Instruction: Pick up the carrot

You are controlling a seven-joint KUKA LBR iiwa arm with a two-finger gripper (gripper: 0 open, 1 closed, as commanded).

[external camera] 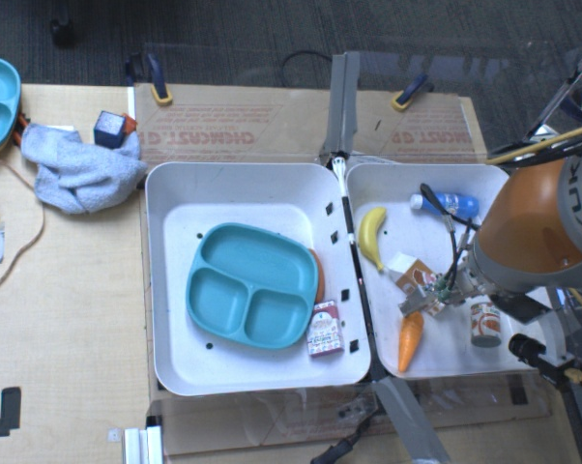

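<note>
1. The grey arm with the orange band [535, 222] enters from the right, over the right-hand shallow white bin [494, 361].
2. The end effector [428, 298] sits low in that bin, above the upper tip of the carrot. Whether it is spread or pressed together cannot be told; clutter masks the tips.
3. The small orange tapered carrot [409, 341] lies on the bin floor directly below the end effector, toward the near edge, pointing at the front rim. Nothing shows it lifted or pinched.
4. A small brown-and-white printed packet [417, 278] lies just beside the end effector, on its upper left.
5. A yellow banana [371, 237] lies further up and left of the end effector, near the divider between the bins.
6. A white bottle with a blue label [449, 203] lies above the end effector, near the far wall.
7. A small can with a red label [484, 323] stands just right of the end effector.
8. Well left of the end effector, the left-hand white bin [165, 288] holds a teal plastic compartment tray [252, 285] and a small red-and-white carton [325, 330].
9. A crumpled grey cloth [83, 170] lies on the desk [59, 336], far left.
</note>
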